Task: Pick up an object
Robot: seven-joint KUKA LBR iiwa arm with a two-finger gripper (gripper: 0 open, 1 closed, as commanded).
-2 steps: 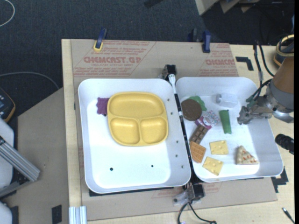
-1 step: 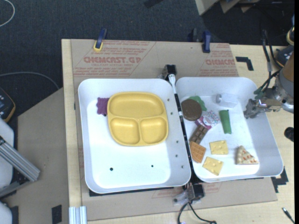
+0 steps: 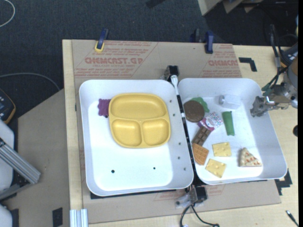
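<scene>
Item: end effector (image 3: 258,106), right edge of frame, at right bin (image 3: 277,148) rim; its opening you cannot tell, nothing seen held. Nearest pick: green stick (image 3: 228,123), centre right. Your risk: crowded cheese wedges (image 3: 221,149), cookie (image 3: 193,111) cause a missed grasp

Robotics lab, paper-masked bench (image 3: 142,56) held by clamps (image 3: 100,41), two white bins (image 3: 94,126), cables (image 3: 199,216), dark carpet floor (image 3: 47,13)

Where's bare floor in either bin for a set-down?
Left bin: open floor in front of the yellow tray, down to the near rim. Right bin: a bare strip between the green stick and the right wall, by the claw. Crowded: right bin's left half, around the brown disc and cheese pieces.
</scene>
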